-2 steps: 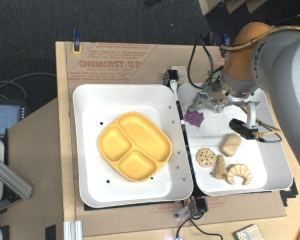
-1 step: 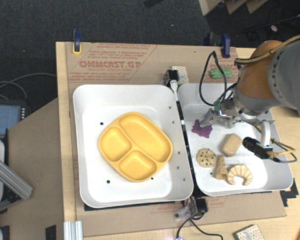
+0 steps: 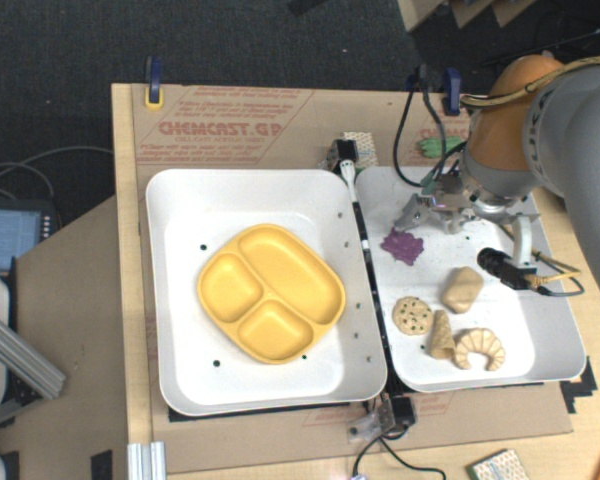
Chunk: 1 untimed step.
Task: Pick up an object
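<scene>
My gripper (image 3: 432, 217) hangs over the back of the right bin (image 3: 555, 353), just above and to the right of a purple bunch of grapes (image 3: 403, 247). Its two silvery fingers stand apart, open, with nothing between them. Further forward in the same bin lie a tan bread roll (image 3: 462, 289), a round chocolate-chip cookie (image 3: 412, 314), a small tan pastry piece (image 3: 440, 335) and a croissant (image 3: 480, 348). None of them touches the gripper.
The left bin (image 3: 175, 218) bears a yellow divided plate (image 3: 270, 292) in its middle. The grey arm with its orange band (image 3: 505, 118) comes in over the right bin's back right corner. A raised rim (image 3: 365, 258) separates the two bins.
</scene>
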Each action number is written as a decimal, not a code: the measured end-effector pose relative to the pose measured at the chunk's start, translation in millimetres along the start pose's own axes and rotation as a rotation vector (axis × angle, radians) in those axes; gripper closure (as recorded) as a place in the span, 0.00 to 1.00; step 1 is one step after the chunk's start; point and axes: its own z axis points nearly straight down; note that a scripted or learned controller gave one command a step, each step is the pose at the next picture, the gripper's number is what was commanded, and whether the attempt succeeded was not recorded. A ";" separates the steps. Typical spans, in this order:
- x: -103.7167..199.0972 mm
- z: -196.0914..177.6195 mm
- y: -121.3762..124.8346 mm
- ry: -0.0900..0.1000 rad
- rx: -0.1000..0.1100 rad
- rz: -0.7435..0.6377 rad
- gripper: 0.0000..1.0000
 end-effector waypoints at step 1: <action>28.8 0.0 1.0 0.003 0.005 -0.001 0.00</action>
